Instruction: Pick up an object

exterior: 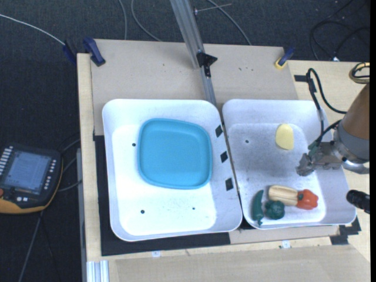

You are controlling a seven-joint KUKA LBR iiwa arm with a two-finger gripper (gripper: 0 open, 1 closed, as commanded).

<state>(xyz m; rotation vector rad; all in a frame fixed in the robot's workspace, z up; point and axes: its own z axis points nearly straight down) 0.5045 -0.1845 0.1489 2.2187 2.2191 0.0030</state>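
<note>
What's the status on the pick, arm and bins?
Gripper low in right bin, nothing seen between fingers. Yellow object just up-left; toy cluster below. Blue plate in left bin.

I note four candidate items, all in the shallow white right-hand bin (258,113). A pale yellow rounded piece (285,137) lies toward its far side. Along its near wall: a dark green pepper-shaped piece (258,205), a teal lump (274,210), a tan-and-red elongated piece (294,196).

arm from right, gripper (306,164) lowered
</note>
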